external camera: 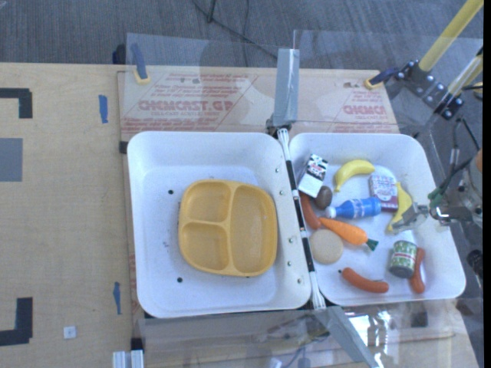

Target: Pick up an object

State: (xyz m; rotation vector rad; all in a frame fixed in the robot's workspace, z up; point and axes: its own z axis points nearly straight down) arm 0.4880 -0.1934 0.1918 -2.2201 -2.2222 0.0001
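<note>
The right bin (441,282) holds several toy foods: a yellow banana (354,171), a blue bottle (359,208), a carrot (345,231), a beige round piece (326,248), a red sausage (364,280), a green can (402,259) and a pink-and-white box (383,188). A second yellow banana (401,204) lies by the bin's right wall. My gripper (420,215) reaches in low over the right rim, right beside this second banana and just above the green can. Nothing is visibly held.
A yellow divided plate (229,227) lies in the left bin (149,167). A black-and-white carton (313,175) and a brown piece (324,197) sit near the divider between the bins. A grey post (288,87) stands behind the bins.
</note>
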